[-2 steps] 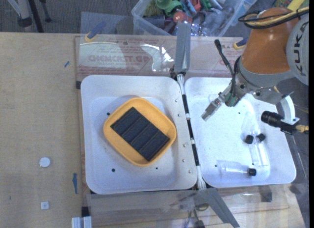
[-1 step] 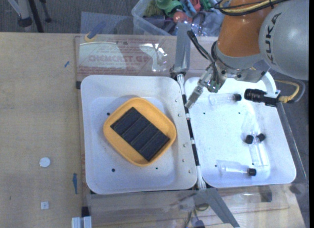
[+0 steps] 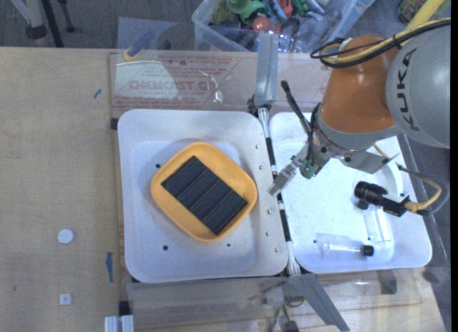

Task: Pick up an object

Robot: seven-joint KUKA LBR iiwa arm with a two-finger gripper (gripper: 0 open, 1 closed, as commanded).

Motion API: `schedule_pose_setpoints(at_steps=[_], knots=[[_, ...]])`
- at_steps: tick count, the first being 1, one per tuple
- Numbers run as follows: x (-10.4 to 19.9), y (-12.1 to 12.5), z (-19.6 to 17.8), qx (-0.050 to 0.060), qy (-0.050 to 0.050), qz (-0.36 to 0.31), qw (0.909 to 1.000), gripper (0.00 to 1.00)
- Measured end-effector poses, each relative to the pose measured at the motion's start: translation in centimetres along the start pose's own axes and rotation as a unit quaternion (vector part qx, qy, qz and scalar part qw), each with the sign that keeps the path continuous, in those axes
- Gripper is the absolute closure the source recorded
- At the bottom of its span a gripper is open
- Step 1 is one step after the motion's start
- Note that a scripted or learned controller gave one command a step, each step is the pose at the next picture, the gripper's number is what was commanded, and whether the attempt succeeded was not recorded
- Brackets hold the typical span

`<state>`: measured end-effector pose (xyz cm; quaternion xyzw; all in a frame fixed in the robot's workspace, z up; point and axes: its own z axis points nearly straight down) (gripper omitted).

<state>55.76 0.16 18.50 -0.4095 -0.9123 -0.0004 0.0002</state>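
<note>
The yellow tray (image 3: pixel 204 192) lies flat in the left bin (image 3: pixel 136 180), at nine o'clock from the gripper (image 3: pixel 283 179), which hangs over the divider; how its pincer stands, I cannot tell. Risk: descending here, it could strike the rims rather than anything graspable.

Two bins are sitting side by side on the surface (image 3: pixel 50 152), touching along their inner edges. The left bin (image 3: pixel 136 252) is holding a solar-panel device (image 3: pixel 204 192), lying flat near its middle and turned at a slant. The right bin (image 3: pixel 411 252) is carrying two small items: a clear syringe-like tube (image 3: pixel 343 247) is lying along its front edge, and a clear tube (image 3: pixel 377 223) is lying toward its right edge. The arm (image 3: pixel 372 94) is hanging over the right bin's rear half, its end effector (image 3: pixel 285 177) hovering over the seam between the bins. A tub of toys (image 3: pixel 286 1) is standing behind the surface's rear edge.
</note>
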Motion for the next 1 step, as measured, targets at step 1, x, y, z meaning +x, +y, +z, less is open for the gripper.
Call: schedule_pose_setpoints(at_steps=[1], knots=[[-0.2, 0.02, -1.04, -0.002, -0.002, 0.002, 1.0, 1.0]])
